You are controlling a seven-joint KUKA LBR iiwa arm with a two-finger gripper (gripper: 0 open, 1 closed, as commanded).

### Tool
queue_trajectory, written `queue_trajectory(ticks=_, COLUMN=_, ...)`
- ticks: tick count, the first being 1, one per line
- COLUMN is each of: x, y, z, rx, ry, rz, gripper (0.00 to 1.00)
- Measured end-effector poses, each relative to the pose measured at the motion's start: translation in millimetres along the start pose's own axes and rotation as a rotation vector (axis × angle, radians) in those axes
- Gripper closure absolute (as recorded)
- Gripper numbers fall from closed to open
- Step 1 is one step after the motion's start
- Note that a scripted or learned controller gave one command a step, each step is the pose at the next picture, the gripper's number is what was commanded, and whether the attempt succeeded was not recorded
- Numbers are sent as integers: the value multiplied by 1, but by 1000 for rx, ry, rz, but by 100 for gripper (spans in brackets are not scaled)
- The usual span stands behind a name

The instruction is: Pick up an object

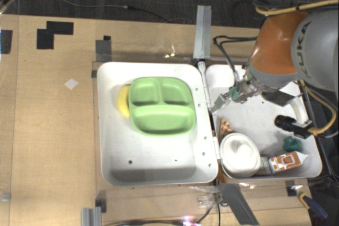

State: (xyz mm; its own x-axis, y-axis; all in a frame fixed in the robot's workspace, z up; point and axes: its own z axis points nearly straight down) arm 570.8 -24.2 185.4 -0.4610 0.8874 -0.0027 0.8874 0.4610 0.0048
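Bench (47, 129): pale wood, black tape marks (53, 34) at its far left corner.

Left bin (153, 174): white and shallow. A green plate (161, 106) with three compartments lies flat in the far half, roughly centred between the left and right walls. A yellow item (123, 101) shows from under the plate's left rim, touching it; most of it is hidden, so its type is unclear. The near half of the bin floor is bare.

Right bin (265, 114): white, set wall to wall with the left bin.
- Brown piece (225, 126): small and speckled, against the left wall about midway along it, just beyond the bowl. Too small to identify.
- Gripper (231, 96): over the far left part of the bin, close to the left wall, pointing toward that wall. It is apart from the brown piece and well apart from the other items. From this angle it is not readable whether it is spread or closed, and no item is seen in its grip.
- Bowl (240, 153): white, round, upright, in the near left corner.
- Carton (286, 161): orange and white, on its side along the near edge, just right of the bowl.
- Green lump (291, 143): dark, small, near the right wall, just beyond the carton.

Arm (280, 45): grey with an orange band, reaching in over the far right corner of the right bin.
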Motion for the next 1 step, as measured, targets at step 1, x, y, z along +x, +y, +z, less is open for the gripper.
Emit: queue_trajectory(ticks=1, x=-30, y=-29, z=56, rx=-1, ry=0, rz=-56, gripper=0)
